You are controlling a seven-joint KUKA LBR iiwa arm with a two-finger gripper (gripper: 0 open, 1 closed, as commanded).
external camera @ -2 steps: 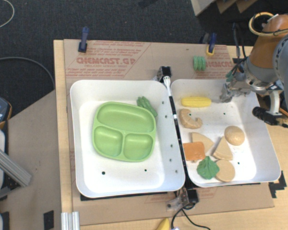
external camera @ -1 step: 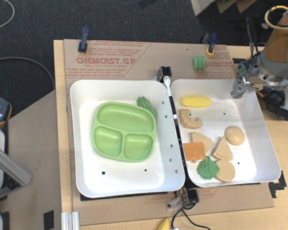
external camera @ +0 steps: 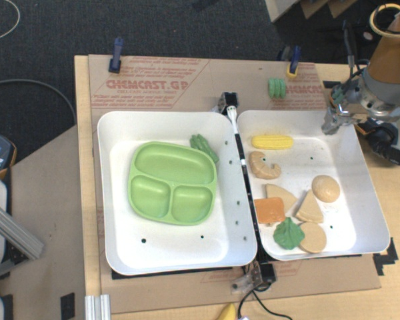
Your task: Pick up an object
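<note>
Food toys lie scattered in the right bin [external camera: 360, 172], and any of them would do for a pick; nothing is picked up yet. My jaws [external camera: 331, 124] hang at the bin's far right corner, above its rim, and I cannot tell from this view whether they stand open or closed. I judge the step in hand to be the approach: choosing a target and getting over it. The corn cob [external camera: 272, 141] is nearest to me, lying flat near the bin's far wall, its long axis running left to right, roughly parallel to that wall. The next move calls for travelling left and down, with the jaws turned to close across the cob's short width. Further off sit a tan curved piece [external camera: 263, 167], an orange block [external camera: 269, 211], a round bun [external camera: 325, 188] and a green leaf [external camera: 289, 235], crowded close together and so harder to grip cleanly. The left bin [external camera: 113, 179] holds a green divided plate [external camera: 172, 182].
</note>
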